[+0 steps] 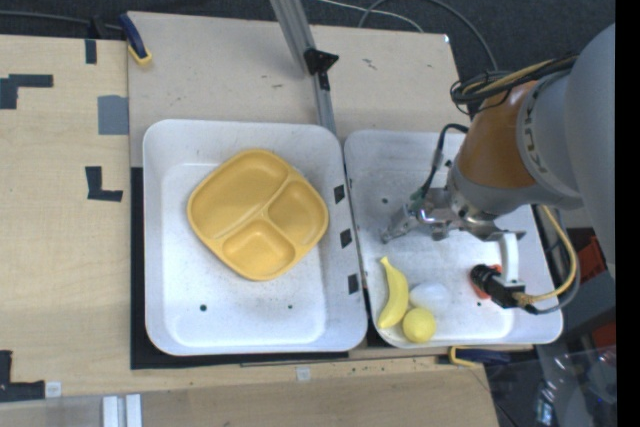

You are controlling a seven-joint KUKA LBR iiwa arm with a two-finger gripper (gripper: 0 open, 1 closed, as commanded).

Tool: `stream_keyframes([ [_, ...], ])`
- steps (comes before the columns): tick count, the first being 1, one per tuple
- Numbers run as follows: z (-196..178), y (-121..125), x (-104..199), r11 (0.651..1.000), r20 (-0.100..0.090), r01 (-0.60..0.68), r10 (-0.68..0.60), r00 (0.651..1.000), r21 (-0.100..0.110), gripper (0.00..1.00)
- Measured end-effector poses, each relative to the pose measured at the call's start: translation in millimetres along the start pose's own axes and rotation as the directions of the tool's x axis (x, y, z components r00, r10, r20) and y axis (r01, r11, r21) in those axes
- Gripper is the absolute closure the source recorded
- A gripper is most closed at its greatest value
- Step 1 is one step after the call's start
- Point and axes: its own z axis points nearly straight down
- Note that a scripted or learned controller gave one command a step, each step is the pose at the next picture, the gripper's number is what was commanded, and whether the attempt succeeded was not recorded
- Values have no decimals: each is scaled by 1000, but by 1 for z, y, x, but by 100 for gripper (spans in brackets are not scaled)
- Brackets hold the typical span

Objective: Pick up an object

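Observation:
A yellow banana [395,292] lies at the front left of the right bin [375,165]. A small yellow ball-like fruit [419,324] touches its near end. A pale, whitish object [432,296] rests just right of the banana. My gripper [412,221] hangs low over the middle of the right bin, a little behind the banana and apart from it. I see nothing held in it. The grey arm with its orange band [495,155] covers the bin's right side.
The left bin [165,315] holds a yellow three-compartment plate [258,212]. A grey metal pole [290,5] slants down to the gap between the bins. Cables and a red-black fitting [490,281] hang off the arm over the right bin's front right corner.

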Motion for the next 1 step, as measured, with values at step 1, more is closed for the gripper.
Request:
stream_keyframes([
  [1,-11,0,1,1000,-1,1,-1,1000,1,100],
])
